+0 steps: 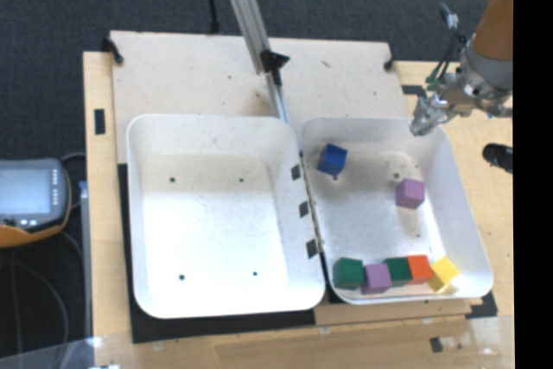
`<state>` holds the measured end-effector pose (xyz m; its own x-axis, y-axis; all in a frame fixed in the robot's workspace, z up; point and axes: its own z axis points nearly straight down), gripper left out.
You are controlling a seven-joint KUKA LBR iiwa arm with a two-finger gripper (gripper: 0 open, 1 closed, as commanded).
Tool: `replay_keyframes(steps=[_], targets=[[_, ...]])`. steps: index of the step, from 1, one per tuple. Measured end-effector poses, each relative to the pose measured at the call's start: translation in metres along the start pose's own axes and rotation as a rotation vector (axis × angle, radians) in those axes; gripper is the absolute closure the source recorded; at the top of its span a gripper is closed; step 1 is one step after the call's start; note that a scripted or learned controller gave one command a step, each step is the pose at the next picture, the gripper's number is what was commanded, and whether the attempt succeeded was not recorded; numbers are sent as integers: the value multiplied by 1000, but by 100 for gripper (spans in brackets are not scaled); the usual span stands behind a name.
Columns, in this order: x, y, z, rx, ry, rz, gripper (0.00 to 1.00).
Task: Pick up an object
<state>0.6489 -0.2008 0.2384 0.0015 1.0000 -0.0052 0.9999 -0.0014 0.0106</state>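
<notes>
So the gripper point(426, 118) sits over the far right rim of the right bin point(462, 212); can't tell how it's set. Blue cube point(332, 160) and purple cube point(409, 193) each sit apart with room all round. Near edge is crowded: green cube point(348, 272), purple, green, orange, yellow in a tight row.

Claw point(425, 118) hovers over the right bin's point(462, 212) far rim; blue cube point(332, 160) and purple cube point(409, 193) lie inside.
</notes>
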Motion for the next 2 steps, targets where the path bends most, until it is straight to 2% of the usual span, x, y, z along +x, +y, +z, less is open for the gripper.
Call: replay_keyframes(steps=[1,2], targets=[[2,-1,6,10,2,-4,0],[34,-33,138,18,6,-2,0]])
